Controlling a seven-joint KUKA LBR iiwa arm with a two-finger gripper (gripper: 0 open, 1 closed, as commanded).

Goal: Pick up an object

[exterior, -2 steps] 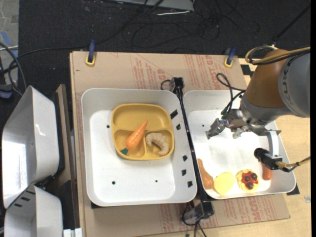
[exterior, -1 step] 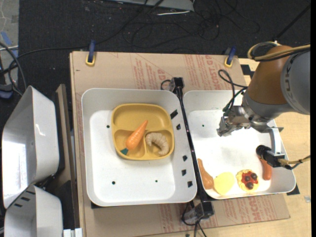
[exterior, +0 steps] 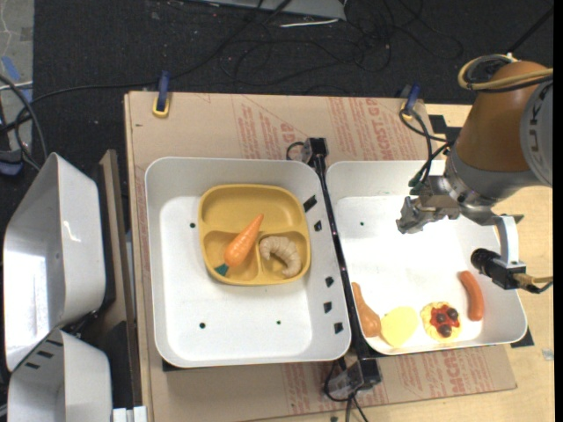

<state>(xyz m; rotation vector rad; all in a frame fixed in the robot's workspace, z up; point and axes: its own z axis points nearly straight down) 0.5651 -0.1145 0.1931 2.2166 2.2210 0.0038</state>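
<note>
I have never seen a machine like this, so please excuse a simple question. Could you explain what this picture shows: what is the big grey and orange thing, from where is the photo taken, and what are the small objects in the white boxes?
The grey and orange thing is a robot arm reaching in from the right. Its gripper, a two-finger clamp, hangs over the right bin, with no object seen between its fingers.

The photo comes from one fixed camera above the bench, looking down at a slant.

Two shallow white bins sit side by side. The left bin holds a yellow divided plate with a toy carrot and a pale shrimp-like toy. Along the right bin's lower edge lie toy foods: an orange drumstick-like piece, a yellow round piece, a small tart with red berries and a sausage.
</note>
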